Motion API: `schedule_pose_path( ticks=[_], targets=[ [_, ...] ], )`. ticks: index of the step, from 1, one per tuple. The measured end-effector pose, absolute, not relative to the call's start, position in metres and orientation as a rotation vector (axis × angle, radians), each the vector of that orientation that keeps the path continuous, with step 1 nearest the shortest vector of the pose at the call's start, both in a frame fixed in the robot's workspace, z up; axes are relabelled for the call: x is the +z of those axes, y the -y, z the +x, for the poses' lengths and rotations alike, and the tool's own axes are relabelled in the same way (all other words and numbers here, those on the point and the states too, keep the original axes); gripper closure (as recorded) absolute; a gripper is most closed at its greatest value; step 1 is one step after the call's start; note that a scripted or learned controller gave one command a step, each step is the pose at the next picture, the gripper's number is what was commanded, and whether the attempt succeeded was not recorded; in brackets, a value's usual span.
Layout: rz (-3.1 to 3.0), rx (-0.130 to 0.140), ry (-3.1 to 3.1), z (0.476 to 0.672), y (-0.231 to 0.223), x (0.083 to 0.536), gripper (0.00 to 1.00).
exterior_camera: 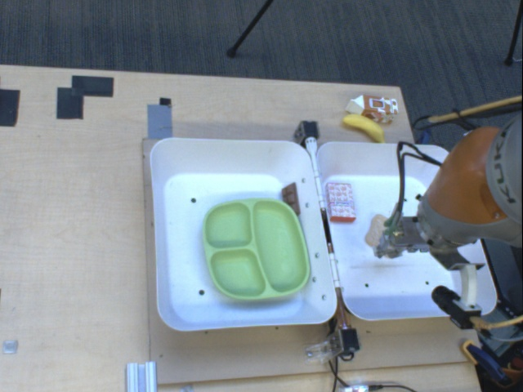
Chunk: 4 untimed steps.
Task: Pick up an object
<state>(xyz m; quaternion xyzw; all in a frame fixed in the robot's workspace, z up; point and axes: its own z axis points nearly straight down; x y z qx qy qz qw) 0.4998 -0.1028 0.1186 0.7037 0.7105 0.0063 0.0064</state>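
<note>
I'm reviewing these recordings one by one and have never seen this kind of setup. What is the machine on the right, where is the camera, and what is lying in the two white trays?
The picture comes from one camera fixed above a wooden bench, looking down at a slant. The grey and orange machine entering from the right is a robot arm; its job is to pick up an object. Its gripper is low over the right bin, next to a small pale object too blurred to name. I cannot tell whether anything is held. A red and white packet also lies in that bin. The left bin holds a green divided plate and a small brown item at its right wall. Beyond the bins, a banana lies on the bench.
</note>
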Motion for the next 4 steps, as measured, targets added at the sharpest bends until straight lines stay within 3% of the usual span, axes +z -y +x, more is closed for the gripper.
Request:
schedule_pose_path(
  ticks=[1,2,3,4],
  targets=[
    [2.202,0.020,-2.223,0.500,0.103,0.119,0.00],
    [2.214,0.007,-2.219,0.489,0.085,0.087,0.00],
    [2.208,0.013,-2.219,0.491,0.085,0.098,1.00],
    [2.215,0.005,-2.226,0.488,0.024,0.185,1.00]
  ],
)
